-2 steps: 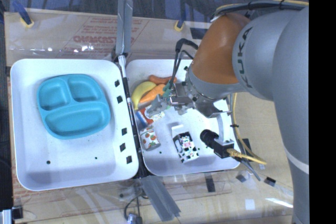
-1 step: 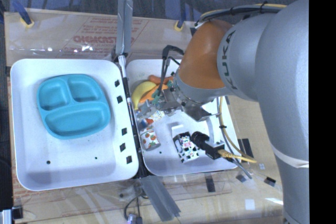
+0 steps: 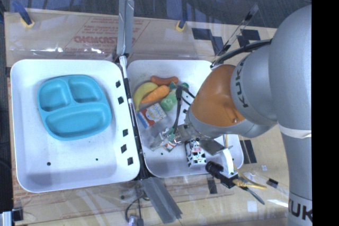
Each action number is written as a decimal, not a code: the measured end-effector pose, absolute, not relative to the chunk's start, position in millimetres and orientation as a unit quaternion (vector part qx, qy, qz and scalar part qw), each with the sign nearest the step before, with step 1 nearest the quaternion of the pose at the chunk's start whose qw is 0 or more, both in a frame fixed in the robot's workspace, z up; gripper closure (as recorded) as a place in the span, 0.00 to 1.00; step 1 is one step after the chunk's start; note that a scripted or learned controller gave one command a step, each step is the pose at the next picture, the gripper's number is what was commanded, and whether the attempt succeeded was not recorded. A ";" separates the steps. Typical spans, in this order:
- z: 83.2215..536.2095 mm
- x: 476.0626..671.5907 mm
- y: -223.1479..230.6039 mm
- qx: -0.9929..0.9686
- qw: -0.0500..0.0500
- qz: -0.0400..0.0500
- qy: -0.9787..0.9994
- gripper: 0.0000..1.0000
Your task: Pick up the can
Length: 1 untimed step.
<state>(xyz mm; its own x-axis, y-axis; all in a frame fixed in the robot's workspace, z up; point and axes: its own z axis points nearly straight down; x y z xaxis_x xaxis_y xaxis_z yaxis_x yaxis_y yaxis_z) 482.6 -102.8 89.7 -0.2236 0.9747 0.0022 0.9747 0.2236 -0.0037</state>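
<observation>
My gripper (image 3: pixel 172 137) sits low in the right bin (image 3: pixel 159 169), beside the can (image 3: pixel 155 113) and carrot (image 3: pixel 157 94); I cannot tell its opening.

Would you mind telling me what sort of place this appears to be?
Probably a robot lab's picking bench: a grey arm over two white bins, toy food in one, a blue tray in the other.

Blue plate (image 3: pixel 74 105), banana (image 3: pixel 142 93), carrot (image 3: pixel 157 95)
</observation>
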 end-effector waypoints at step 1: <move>98.2 482.9 -102.6 -0.621 0.003 0.001 -0.784 1.00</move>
